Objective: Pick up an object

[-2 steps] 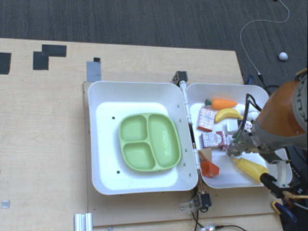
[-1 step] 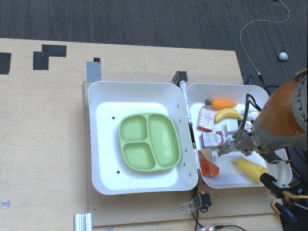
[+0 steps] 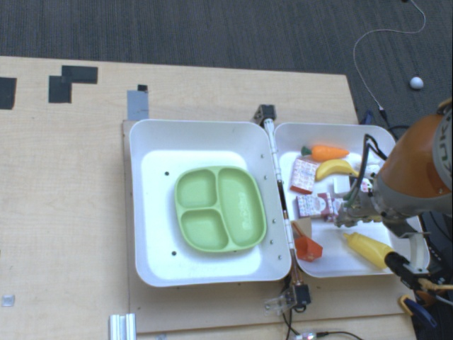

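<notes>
The toys lie in the right bin (image 3: 333, 129): a carrot (image 3: 327, 151) and a banana (image 3: 335, 168) at the far side, small packets (image 3: 304, 176) in the middle, a yellow bottle (image 3: 368, 248) and an orange piece (image 3: 308, 247) near. The gripper (image 3: 347, 213) hangs low over the packets. I cannot tell what its hand is doing. Nothing looks lifted yet, so the picking is still to do. The left bin (image 3: 141, 190) holds a green tray (image 3: 219, 209).

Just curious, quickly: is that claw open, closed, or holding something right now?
Gripper: cannot be told; it sits low in the right bin.
</notes>
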### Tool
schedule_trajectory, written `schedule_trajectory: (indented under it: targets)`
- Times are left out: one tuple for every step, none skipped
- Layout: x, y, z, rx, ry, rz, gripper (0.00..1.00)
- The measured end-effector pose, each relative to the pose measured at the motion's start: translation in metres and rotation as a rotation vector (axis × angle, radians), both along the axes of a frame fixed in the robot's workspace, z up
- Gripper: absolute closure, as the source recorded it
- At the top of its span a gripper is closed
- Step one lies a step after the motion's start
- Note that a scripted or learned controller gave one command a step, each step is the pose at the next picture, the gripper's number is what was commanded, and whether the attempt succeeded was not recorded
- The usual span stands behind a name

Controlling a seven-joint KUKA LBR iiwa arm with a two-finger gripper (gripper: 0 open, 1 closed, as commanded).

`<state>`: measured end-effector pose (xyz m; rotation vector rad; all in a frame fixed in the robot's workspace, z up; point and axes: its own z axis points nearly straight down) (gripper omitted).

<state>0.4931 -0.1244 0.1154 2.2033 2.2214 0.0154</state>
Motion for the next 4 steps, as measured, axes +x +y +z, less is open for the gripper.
schedule_trajectory:
  targets:
    - [0.000,0.000,0.000,0.000,0.000,-0.001,0.00]
    - [-0.004,0.034,-0.029,-0.002,0.006,-0.007,0.00]
    - [-0.002,0.035,-0.017,-0.002,0.000,-0.004,1.00]
    - [-0.002,0.035,-0.017,-0.002,0.000,-0.004,0.00]
